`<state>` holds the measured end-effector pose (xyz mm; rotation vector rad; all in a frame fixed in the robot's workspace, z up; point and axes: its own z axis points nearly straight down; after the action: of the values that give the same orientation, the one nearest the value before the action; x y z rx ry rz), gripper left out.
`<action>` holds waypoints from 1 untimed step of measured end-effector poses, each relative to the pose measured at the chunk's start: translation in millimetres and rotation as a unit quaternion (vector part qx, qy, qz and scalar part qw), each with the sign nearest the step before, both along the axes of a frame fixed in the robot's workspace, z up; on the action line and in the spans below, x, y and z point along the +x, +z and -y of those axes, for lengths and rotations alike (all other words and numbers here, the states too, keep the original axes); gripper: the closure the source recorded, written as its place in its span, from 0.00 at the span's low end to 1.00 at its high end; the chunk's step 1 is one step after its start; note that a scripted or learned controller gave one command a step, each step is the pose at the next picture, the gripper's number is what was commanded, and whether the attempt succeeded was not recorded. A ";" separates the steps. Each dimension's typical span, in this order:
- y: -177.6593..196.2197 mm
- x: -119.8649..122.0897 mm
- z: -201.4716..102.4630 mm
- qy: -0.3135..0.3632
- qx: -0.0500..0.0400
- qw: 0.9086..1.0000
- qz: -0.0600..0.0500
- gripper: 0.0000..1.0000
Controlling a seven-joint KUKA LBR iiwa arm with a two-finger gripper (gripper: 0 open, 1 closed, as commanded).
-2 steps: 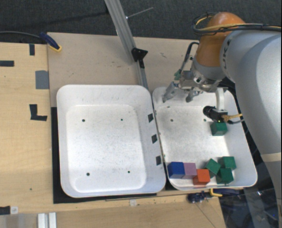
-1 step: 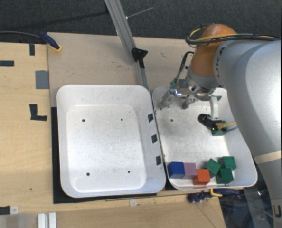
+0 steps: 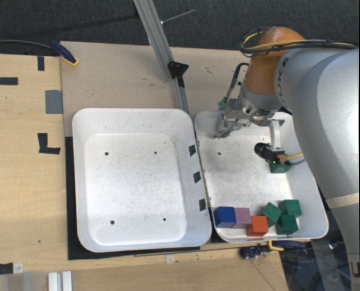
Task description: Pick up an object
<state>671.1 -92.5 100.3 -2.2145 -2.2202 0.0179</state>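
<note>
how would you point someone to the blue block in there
Find the right-hand white bin, the one under the grey arm, and look along its near edge at the cluster of blocks. The blue block is the leftmost, next to a purple block; it is the only blue one.

No text, label or number can be read anywhere.

A pale wooden bench top (image 3: 22,162) carries scattered strips of dark tape (image 3: 45,143) and a black mat (image 3: 71,223). Beyond its far edge lies dark grey carpet (image 3: 77,11). A slanted grey metal pole (image 3: 153,26) crosses above.
</note>
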 end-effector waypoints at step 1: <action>43.9 -2.5 -4.3 -0.001 0.002 1.000 0.008 1.00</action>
<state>668.6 -88.2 144.2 -2.2215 -2.2249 -0.0043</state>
